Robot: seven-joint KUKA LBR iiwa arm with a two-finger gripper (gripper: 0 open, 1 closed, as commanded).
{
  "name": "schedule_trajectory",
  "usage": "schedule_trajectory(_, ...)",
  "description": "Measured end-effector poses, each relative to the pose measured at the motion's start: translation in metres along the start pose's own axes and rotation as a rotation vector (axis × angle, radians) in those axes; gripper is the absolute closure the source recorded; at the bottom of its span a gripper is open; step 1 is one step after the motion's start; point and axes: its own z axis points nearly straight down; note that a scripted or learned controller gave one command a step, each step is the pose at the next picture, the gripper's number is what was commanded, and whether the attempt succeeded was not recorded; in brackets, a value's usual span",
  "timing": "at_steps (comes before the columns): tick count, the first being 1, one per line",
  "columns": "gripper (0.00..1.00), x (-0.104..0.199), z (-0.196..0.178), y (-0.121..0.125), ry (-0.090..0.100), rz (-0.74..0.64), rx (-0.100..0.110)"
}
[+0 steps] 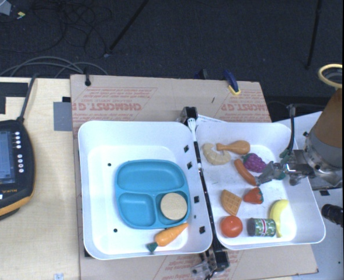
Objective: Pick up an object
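Camera view: gripper [269,174] low over right bin [312,226]

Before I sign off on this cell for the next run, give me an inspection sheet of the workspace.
Surface: two white bins side by side, left bin and right bin, on a cardboard sheet.
Job's things: right bin holds a chicken leg, purple grapes, sausage, waffle, strawberry, tomato, can, banana.
Clutter: left bin holds a blue divided plate with a round cookie in it, and a carrot beside it.
Grippers: hand low over the right bin, near the grapes.
Cables: several on the dark floor behind.
Surroundings: teach pendant at left.
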Motion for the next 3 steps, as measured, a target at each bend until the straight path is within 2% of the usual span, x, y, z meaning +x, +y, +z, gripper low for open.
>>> schedule_trajectory(1,0.00,0.060,0.120,-0.018,0.007,-0.003,0.015)
schedule_trajectory(2,1.00,0.055,0.103,-0.015,0.002,0.007,0.005)
schedule_trajectory(3,1.00,0.153,0.035,0.056,0.004,-0.012,-0.009)
